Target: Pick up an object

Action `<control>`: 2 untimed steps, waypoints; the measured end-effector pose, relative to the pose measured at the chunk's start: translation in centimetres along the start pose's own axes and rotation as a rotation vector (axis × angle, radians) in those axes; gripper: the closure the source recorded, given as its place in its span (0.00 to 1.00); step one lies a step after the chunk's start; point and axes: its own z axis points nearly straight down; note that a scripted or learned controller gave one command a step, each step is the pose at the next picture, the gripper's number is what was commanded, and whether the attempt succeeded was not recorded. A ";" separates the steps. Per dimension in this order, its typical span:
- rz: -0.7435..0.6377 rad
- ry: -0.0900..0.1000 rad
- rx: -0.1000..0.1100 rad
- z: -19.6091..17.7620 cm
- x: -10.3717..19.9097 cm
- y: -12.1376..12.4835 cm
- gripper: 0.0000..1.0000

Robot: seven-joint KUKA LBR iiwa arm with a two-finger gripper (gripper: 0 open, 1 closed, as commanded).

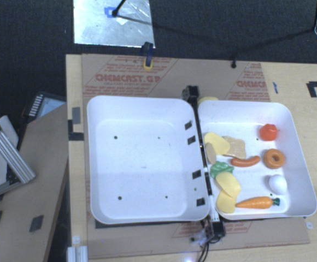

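A dark carpeted floor [229, 15] surrounds the tan surface [164, 72]. A shiny metal sheet [112, 15] lies on the floor beyond it, with black cables [289, 34] trailing nearby.

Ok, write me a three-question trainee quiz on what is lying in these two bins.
1. True or false: the carrot lies near the front edge of the right bin.
2. Which item sits nearest the right bin's far right corner?
A. the tomato
B. the egg
C. the sausage
3. Fill in: the ring-shaped item between the tomato and the egg is a ____.

Key
1. True.
2. A.
3. Doughnut.
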 end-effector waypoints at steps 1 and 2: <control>-0.004 -0.002 -0.002 0.0 0.0 3.6 1.00; -0.005 0.005 0.012 11.9 4.1 -1.0 1.00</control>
